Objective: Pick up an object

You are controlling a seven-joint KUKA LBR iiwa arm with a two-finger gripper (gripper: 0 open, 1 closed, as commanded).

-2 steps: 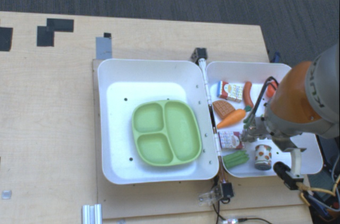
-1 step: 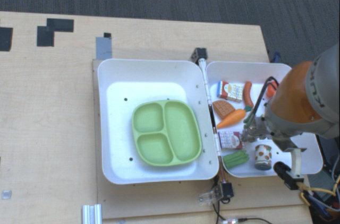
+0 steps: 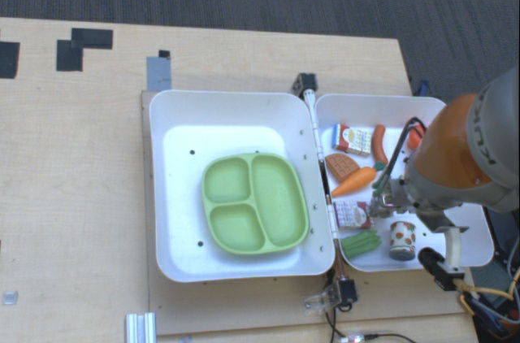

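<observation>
The right bin (image 3: 382, 103) holds several toy foods: an orange carrot (image 3: 353, 181), a brown bread slice (image 3: 341, 166), a small carton (image 3: 354, 139), a red sausage (image 3: 379, 142), a printed packet (image 3: 351, 214), a green pod (image 3: 361, 243) and a small can (image 3: 401, 240). The arm, with its orange band (image 3: 445, 148), hangs over the right half of that bin. My gripper (image 3: 387, 201) points down just right of the carrot and the packet, above the can. The wrist hides its fingertips.
The left bin (image 3: 179, 171) holds a green three-compartment plate (image 3: 255, 203). A black post (image 3: 305, 83) stands between the bins at the back. Cables and a clip lie at the bench's front edge (image 3: 333, 299). Dark markers sit on the bench at far left.
</observation>
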